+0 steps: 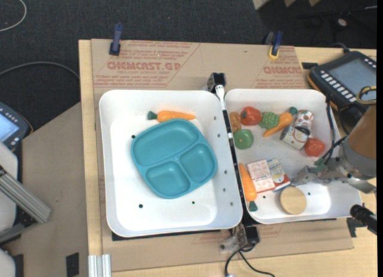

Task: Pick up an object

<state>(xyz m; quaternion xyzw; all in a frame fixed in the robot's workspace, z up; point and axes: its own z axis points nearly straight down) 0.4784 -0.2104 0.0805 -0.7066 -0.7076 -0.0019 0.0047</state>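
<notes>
Nearest the lens, the right bin [335,201] holds the clutter; the left bin [114,150] bears one teal tray [173,157] with three compartments and one carrot [173,115] touching its far rim. Reaching in from the right, the arm [362,144] sets its gripper [305,175] low, just beside a red-and-white box [266,175]; whether its claw is open or closed cannot be told. A round wooden disc [293,200] lies near the front wall, a tilted can [297,130] farther back. Around them: two tomatoes [251,115], a second carrot [280,123], one green apple [243,140], one green leafy piece [269,119].
</notes>
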